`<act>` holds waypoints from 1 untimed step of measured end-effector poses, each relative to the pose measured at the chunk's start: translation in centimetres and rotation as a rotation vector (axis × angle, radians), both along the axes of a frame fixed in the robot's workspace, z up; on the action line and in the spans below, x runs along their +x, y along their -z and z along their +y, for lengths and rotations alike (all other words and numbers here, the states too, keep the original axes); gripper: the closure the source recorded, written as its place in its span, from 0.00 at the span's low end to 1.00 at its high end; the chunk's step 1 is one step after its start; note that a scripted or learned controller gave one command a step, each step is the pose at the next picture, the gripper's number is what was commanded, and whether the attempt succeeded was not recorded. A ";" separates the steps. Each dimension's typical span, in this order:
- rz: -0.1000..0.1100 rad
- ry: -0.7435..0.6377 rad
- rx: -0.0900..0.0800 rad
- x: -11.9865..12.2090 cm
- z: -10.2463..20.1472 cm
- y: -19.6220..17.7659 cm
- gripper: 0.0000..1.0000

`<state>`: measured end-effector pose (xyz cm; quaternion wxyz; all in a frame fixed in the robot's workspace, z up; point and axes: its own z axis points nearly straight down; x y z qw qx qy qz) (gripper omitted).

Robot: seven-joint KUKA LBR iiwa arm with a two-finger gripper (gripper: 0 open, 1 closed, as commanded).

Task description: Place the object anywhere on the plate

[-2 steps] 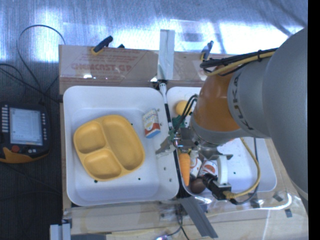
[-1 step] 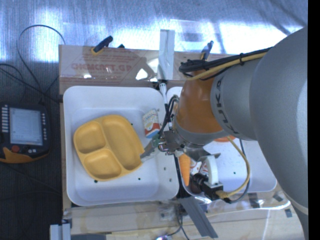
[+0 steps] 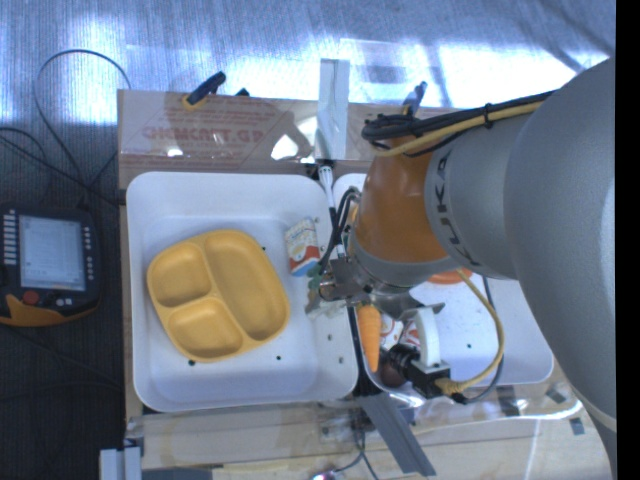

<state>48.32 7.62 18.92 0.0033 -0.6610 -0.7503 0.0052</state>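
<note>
Hovering at the seam between the two bins, gripper (image 3: pixel 328 293) with fingers hidden under the wrist — state impossible to tell — carrot (image 3: pixel 369 334) just right, lying lengthwise; yellow plate (image 3: pixel 215 293) left.

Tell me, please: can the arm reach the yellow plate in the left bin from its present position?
Probably yes. The yellow plate lies uncovered in the left bin, and the arm hangs near the bins' shared edge.

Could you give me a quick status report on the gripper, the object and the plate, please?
Gripper low over the divider between the bins. Yellow plate in left bin. Small packet lies right of plate, off it. Carrot in right bin.
</note>
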 end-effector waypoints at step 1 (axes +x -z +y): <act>-0.009 0.166 0.001 0.0 10.3 -5.3 1.00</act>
